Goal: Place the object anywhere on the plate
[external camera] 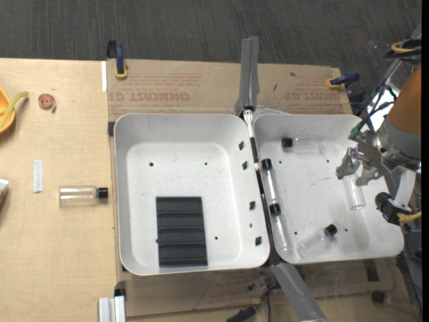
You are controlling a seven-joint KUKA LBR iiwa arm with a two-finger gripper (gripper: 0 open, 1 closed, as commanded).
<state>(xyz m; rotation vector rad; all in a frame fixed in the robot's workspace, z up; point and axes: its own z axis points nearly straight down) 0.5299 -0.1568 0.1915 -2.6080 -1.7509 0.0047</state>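
Note:
The plate (181, 231) is a black ribbed slab lying flat in the front half of the left bin (134, 139). My gripper (355, 174) hangs over the right side of the right bin (389, 250), far from the plate. A clear vial (354, 197) pokes down from between its fingers, and the gripper is shut on the vial's upper end. The grey arm with its orange band (405, 106) comes in from the right edge.
Several other clear vials with black caps lie in the right bin: one at the back (303, 143), two along the left wall (271, 188), one at the front (315, 240). Another vial (80, 193) lies on the wooden bench, left of the bins.

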